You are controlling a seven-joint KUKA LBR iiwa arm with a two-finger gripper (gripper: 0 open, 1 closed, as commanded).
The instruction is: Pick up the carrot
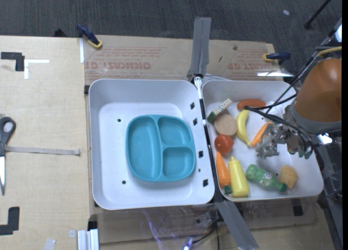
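Grey and shiny, the claw [270, 144] hangs over the middle of the right bin [308, 188]. You cannot tell from up here if it is open or shut. Nothing seems to be caught in it.

Just beside the claw, on the side toward the blue plate, lies a thin orange stick [260, 133], leaning on the banana [243, 126]. It may trick you, so don't grab it by mistake. Below the claw is a green bottle [265, 179].

Your carrot [222, 170] is farther off, near the wall that the two bins share. It sits under the red tomato [223, 143] and is touching the yellow bottle [238, 177].

To do this well, I think you should slide the claw across to that wall first, then go down. Turn it so it pinches the carrot across its thin way, not along its length. The spot is tight, with the wall on one side and the bottle on the other, so go down slowly and aim for the middle.

The carrot is bright orange, long and thin. It looks smooth, so it might slip.
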